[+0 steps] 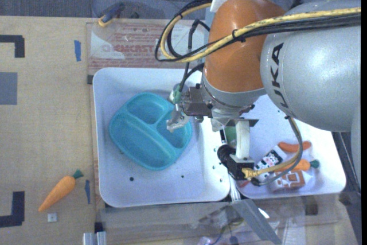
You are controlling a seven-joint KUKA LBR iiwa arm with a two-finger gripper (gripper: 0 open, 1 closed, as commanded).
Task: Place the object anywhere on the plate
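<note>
Hovering over blue plate (150,130) in L bin: gripper (175,121), toys (284,166) well apart R.

The plate (146,132) is a turquoise, sectioned dish with raised dividers, lying flat and turned at a slant in the left bin (114,181). It sits in the middle of that bin's floor, closer to the far and right walls than to the near left corner. The objects lie in the right bin (335,172), gathered by its near edge: a small black-and-white toy (269,159), two orange carrot-like pieces (295,146), and an orange-and-white printed item (291,181) just beside them.
</note>
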